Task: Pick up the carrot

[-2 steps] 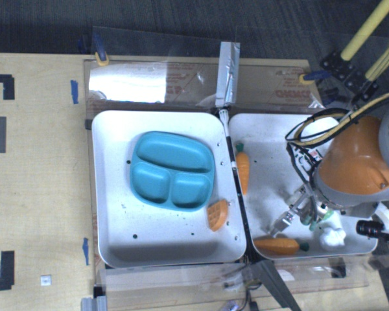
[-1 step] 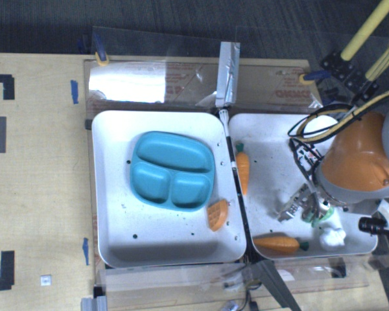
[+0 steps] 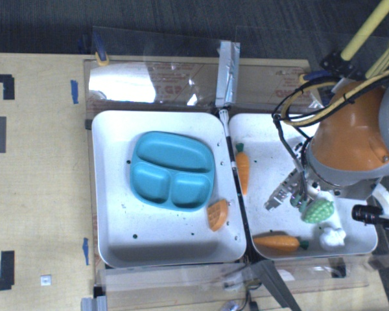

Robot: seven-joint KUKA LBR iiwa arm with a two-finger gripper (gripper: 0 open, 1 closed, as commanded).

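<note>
Two carrots lie in the right bin (image 3: 350, 250). One carrot (image 3: 243, 172) lies along the bin's left wall, its green top pointing to the back. The other carrot (image 3: 277, 241) rests along the front wall with its green end to the right. My gripper (image 3: 279, 198) hangs over the middle of the right bin, between the two carrots and apart from both. It points toward the lower left and nothing shows in it. The arm's orange band and grey wrist hide the bin's right part.
A green bumpy item (image 3: 318, 210) and a white item (image 3: 332, 237) lie just right of the gripper. The left bin (image 3: 110, 193) holds a blue divided plate (image 3: 173, 170) and an orange piece (image 3: 217, 214) near the divider wall. Cables run across the back right.
</note>
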